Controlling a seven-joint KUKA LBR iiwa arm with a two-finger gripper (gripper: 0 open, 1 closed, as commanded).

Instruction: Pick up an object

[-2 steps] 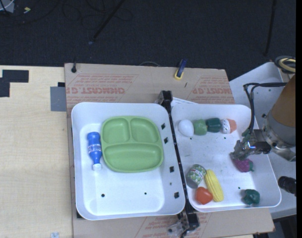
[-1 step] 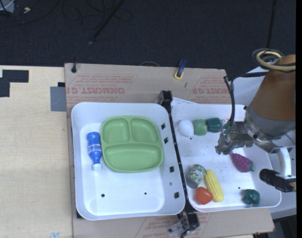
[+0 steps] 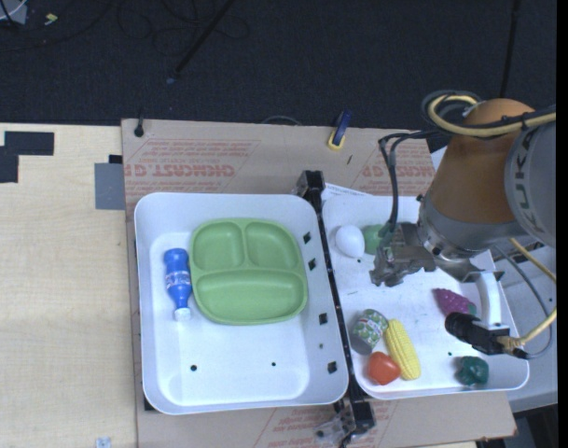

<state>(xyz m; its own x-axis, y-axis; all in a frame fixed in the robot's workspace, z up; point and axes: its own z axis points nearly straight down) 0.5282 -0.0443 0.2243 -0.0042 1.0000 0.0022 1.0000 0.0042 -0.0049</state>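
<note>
Gripper (image 3: pixel 390 271) hovering over right bin (image 3: pixel 433 385), near white egg (image 3: pixel 350 241); finger state impossible to tell. Corn cob (image 3: pixel 402 349) lying at bin's front, long axis slanting, tip pointing toward near-right corner, touching tomato (image 3: pixel 382 369).

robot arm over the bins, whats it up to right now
The grey and orange arm reaches in over the right bin, its gripper low near a white egg. Nothing is visibly held. A corn cob, a tomato and a small can lie nearer the front. The left bin holds a green divided plate and a blue bottle.
</note>
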